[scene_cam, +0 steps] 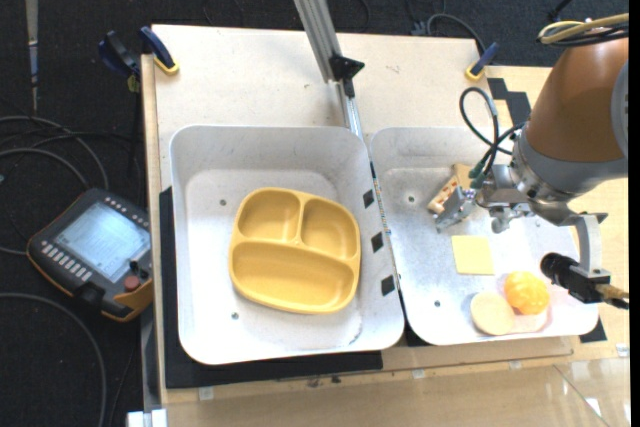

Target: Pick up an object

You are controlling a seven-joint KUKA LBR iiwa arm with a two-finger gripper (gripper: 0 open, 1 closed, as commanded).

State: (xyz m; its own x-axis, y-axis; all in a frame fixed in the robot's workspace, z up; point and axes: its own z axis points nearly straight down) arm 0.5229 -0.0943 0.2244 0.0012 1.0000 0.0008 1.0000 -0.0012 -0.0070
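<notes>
Worktop (260, 75) carrying two white bins side by side. Left bin (200, 155) holding a yellow divided tray (296, 250), three compartments up, lying flat at centre. Right bin (410, 310) just beside the tray's bin, entered by the grey-and-orange arm (585, 115) from the right. Gripper (462, 203) low over the right bin's upper middle; grip state impossible to tell. Below the gripper, pale yellow square slice (473, 255) lying flat. Further below, orange ball (526, 292) touching a cream disc (492, 315).
</notes>
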